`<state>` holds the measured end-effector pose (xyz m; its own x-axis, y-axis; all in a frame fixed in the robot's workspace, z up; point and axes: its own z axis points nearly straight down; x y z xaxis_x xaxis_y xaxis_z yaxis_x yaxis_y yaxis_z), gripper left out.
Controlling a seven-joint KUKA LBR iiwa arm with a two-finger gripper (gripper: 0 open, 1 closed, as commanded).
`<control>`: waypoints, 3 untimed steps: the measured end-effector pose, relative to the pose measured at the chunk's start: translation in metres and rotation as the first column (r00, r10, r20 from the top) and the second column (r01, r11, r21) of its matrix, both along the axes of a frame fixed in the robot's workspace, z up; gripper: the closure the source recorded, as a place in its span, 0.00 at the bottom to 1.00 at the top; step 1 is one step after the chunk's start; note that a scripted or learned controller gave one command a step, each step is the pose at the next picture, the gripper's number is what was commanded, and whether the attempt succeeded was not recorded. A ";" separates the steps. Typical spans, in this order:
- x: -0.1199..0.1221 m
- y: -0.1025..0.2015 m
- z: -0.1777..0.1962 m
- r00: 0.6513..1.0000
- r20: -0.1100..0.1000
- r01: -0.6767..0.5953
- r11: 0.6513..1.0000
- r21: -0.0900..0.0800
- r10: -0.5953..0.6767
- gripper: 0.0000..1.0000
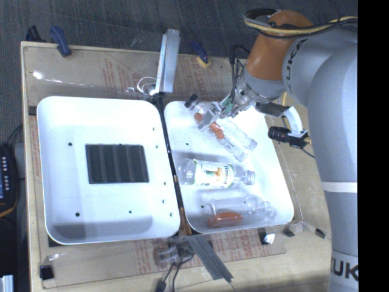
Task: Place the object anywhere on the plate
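Bench [91, 59]: pale wood, clamped along its far edge, bearing two shallow white bins side by side.

Left bin [55, 163]: held a dark ribbed rectangular plate [117, 163], lying flat near its middle.

Right bin [182, 139]: held three clear plastic bottles. The far bottle [234, 139] lay slantwise, with orange marks toward its far-left end, close under the gripper. The middle bottle [214, 174] lay across the bin, white label with orange print uppermost. The near bottle [240, 212] lay along the near wall, something orange showing inside or on it. All three were well apart from the plate.

Arm [316, 84]: grey with an orange band, reaching in from the right over the far part of the right bin.

Gripper [209, 115]: positioned low at the far-left end of the far bottle. Whether it was open or closed, and whether it had hold of that bottle, could not be told from the view.
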<state>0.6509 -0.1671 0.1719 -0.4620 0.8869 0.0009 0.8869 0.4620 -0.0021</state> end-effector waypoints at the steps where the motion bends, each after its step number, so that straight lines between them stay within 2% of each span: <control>1: -0.033 0.062 0.079 1.000 0.001 -0.002 1.000 0.000 0.002 1.00; 2: -0.038 0.103 0.033 0.990 -0.003 -0.141 0.990 0.000 0.141 1.00; 3: -0.085 0.168 0.043 0.997 -0.002 -0.078 0.997 0.000 0.078 1.00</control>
<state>0.5655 0.0005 0.2148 -0.5301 0.8479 0.0015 0.8479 0.5301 -0.0038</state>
